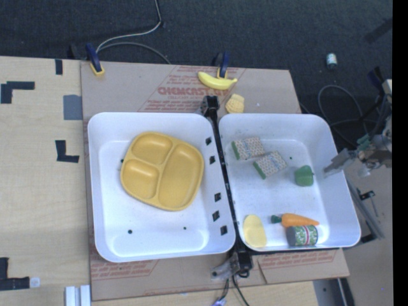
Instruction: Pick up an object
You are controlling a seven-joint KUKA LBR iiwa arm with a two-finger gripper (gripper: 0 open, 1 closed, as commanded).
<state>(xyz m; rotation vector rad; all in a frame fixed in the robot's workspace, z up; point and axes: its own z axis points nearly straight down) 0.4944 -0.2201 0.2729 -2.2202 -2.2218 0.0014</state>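
White plastic, shallow and round-cornered, forms two bins side by side on the desk. The left bin [102,190] carries a yellow sectioned plastic plate [162,170] near its centre. The right bin [322,129] carries six items: two patterned green-and-grey packets, one [248,148] toward its far left corner and one [270,164] just beside it nearer the centre; a small green block [304,176] toward the right wall; a toy carrot with orange body and green top [294,220], close above a short labelled can lying on its side [301,235] at the near right corner; and a pale yellow oval piece [255,231] by the near edge. A yellow toy banana [217,80] and a pale yellow cube [234,103] rest on the brown cardboard sheet [127,91] beyond the bins. The end effector [366,155] sits outside the right bin's right wall; whether it is apart or together cannot be told.
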